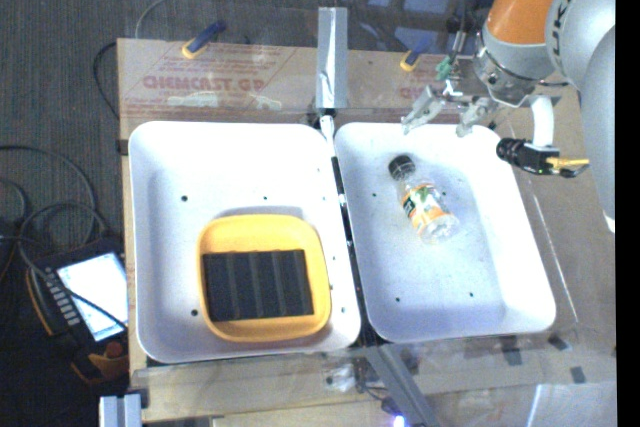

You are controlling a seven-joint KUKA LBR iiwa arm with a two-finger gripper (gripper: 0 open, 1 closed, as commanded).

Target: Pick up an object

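Note:
A small clear plastic bottle [423, 197] with a black cap and an orange-green label lies on its side in the right bin [500, 255], cap toward the back left. My gripper [440, 117] hangs above the back rim of that bin, its two fingers spread apart with nothing between them. It is behind the bottle and apart from it. A yellow square object with a dark ribbed top [264, 278] rests in the left bin [170, 185], toward its front.
A metal divider strip [331, 65] rises behind the seam between the bins. Cardboard [220, 80] with clamps lies behind the left bin. A tablet and cables [85, 295] sit on the floor at the left.

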